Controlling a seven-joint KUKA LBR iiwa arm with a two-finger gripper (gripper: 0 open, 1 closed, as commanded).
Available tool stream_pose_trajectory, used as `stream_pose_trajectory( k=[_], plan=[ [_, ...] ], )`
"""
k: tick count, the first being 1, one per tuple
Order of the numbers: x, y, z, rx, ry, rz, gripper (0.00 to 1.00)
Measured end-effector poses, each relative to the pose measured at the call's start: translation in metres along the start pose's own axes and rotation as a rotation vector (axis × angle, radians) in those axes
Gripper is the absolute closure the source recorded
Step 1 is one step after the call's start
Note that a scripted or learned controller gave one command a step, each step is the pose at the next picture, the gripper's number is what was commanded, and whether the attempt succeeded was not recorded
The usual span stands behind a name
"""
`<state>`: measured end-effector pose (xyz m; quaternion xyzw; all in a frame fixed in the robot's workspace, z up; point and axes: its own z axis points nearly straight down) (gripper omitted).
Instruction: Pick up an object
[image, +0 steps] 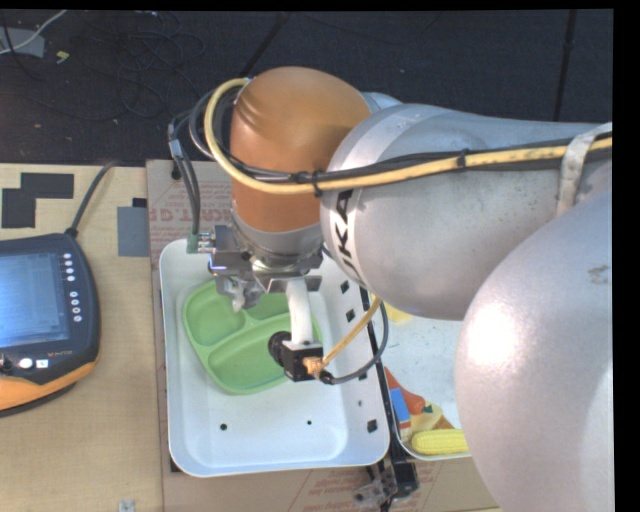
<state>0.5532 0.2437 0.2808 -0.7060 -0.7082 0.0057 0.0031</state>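
The grey arm (450, 230) hung over the left white bin (260, 440), where a green divided plate (222, 340) lay flat, the claw (243, 293) just above its far rim; its opening could not be told. The plate looked like light, stiff, slick plastic, so pinching the raised rim or divider ridge seemed the likeliest hold.

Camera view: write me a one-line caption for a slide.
Pick attempt: hand poised over a green divided tray in the left white bin.
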Motion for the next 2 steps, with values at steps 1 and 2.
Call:
stream_pose_trajectory(
  k=[1,2],
  plan=[
    [0.001,0.002,-0.005,0.004,-0.005,-0.007,1.0],
    [-0.001,0.0,-0.168,-0.022,0.006,0.002,1.0]
  ],
)
